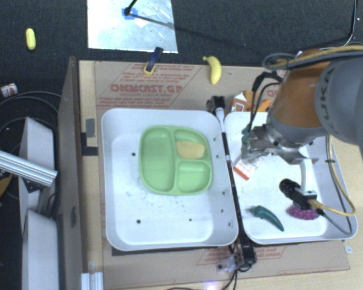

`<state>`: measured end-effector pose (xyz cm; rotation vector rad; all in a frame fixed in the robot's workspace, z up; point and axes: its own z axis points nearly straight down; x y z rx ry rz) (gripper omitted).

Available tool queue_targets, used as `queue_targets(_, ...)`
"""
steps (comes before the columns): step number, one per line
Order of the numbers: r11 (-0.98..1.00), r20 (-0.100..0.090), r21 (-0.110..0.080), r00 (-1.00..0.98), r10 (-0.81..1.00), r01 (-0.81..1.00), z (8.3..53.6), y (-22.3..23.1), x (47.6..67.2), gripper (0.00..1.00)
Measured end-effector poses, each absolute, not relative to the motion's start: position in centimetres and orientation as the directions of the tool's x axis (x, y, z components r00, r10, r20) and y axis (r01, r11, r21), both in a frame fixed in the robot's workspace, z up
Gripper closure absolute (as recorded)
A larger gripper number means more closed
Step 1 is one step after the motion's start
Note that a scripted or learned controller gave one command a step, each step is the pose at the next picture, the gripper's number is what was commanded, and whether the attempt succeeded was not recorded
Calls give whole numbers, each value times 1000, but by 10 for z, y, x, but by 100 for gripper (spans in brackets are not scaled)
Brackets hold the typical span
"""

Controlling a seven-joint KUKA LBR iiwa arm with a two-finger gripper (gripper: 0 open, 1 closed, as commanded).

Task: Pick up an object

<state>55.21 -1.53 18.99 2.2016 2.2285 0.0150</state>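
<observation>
Robotics lab, cardboard-topped bench (169, 83), loose cables (12, 119), dark carpet

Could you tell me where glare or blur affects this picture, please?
Camera view: the shiny sheet above the bench glares brightly; the white bins look evenly lit with soft shadows; the arm looks slightly soft near the gripper; the green tray is sharp.

"CHEMCAST GP" in red on the brown board (146, 89).

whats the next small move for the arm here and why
Probably lower the pincer straight down onto the white and red packet by the right bin's left wall. It sits just above that packet, nearer than the green pepper or purple item.
</observation>
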Motion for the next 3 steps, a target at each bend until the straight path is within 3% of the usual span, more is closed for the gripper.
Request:
queue_targets(1,9,1,6,-9,1000,1000,228,18,576,100)
queue_targets(2,7,1,3,-7,1000,1000,230,57,594,100)
queue_targets(3,6,0,8,-6,1000,1000,185,39,662,100)
